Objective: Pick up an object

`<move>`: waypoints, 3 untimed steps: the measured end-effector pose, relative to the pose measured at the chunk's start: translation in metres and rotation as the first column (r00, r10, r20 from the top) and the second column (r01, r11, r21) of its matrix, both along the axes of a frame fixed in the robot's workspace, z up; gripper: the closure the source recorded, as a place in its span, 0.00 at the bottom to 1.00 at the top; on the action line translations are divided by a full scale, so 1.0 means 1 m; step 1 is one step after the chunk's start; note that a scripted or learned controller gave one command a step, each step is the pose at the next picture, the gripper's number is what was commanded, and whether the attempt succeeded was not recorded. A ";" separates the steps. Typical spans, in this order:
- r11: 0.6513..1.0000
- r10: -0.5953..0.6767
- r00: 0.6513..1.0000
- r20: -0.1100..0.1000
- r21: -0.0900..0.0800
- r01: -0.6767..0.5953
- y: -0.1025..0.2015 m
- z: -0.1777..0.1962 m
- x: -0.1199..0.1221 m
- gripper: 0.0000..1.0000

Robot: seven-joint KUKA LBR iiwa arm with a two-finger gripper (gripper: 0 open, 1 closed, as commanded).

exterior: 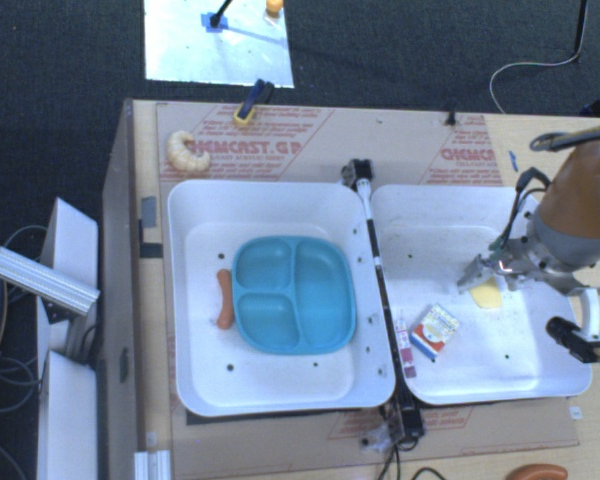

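Arm (580, 203): rounded casing with a broad orange band above a smooth grey wrist section. A grey curved piece arcs over the top of the orange band. Thin dark cables run down the casing's left side toward the hand. Hand (492, 271): small, pale metallic, with short grey parts and a little dark hardware at its base; finer details too small to tell.

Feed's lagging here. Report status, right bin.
Gripper low in right bin, at yellow piece. Nothing seen held. Small carton lies beside, apart.
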State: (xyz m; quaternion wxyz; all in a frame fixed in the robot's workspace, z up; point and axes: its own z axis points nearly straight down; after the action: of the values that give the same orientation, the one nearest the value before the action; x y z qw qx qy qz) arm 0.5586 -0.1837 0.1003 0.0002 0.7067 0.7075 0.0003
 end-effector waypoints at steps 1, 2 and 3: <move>1.000 0.003 1.000 -0.001 0.002 -0.003 0.083 -0.016 0.004 0.00; 1.000 0.001 1.000 0.003 -0.002 -0.001 0.034 0.007 0.054 0.00; 1.000 0.001 1.000 0.000 -0.001 -0.001 0.009 -0.016 0.045 0.00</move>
State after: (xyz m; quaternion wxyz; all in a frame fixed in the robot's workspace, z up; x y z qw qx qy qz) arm 0.6035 -0.1742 0.0844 0.0009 0.7065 0.7077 -0.0001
